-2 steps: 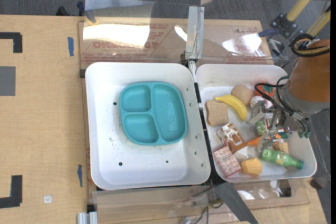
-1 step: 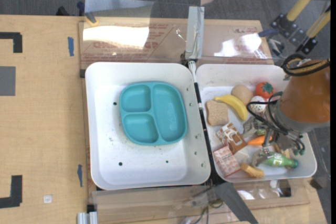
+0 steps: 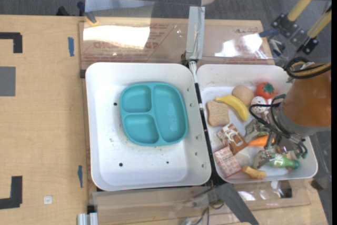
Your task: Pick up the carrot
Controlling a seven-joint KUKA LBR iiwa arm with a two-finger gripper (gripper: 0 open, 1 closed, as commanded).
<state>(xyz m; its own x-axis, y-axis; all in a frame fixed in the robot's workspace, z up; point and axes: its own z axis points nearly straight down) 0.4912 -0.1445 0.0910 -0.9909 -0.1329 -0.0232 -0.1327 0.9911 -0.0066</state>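
The carrot (image 3: pixel 257 140) is a small orange piece lying in the middle of the right white bin (image 3: pixel 310 171). My gripper (image 3: pixel 267 134) hangs below the orange-banded wrist (image 3: pixel 310 103), low in that bin, right over or against the carrot's right end. Cables and the wrist hide much of the gripper. I cannot see the carrot lifted off the bin floor.
Around the carrot lie a banana (image 3: pixel 235 105), a bread slice (image 3: pixel 217 113), a tan potato (image 3: pixel 243 94), a tomato (image 3: pixel 265 89), two snack boxes (image 3: pixel 230 136), a green item (image 3: pixel 284 163) and a yellow piece (image 3: pixel 254 172). The left bin (image 3: pixel 100 129) holds a blue divided plate (image 3: pixel 154 113).
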